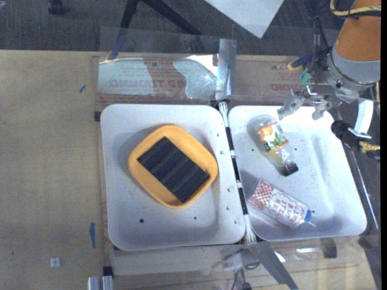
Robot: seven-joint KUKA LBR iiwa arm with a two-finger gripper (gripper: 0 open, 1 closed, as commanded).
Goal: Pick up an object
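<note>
Nothing picked up yet, whole grab still to be done.

The gripper [305,104] is seen spread and empty above the right bin [354,213]; the small bottle [276,145] and red-and-white packet [279,205] are left lying there.

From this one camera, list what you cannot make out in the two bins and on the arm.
- Gripper: too small and blurred against the bench to read its state.
- Small bottle: label print too small to read.
- Red-and-white patterned packet: print blurred.
- Arm: cut off by the top and right edges.
- Yellow tray: its dark ribbed insert hides the bottom.
</note>
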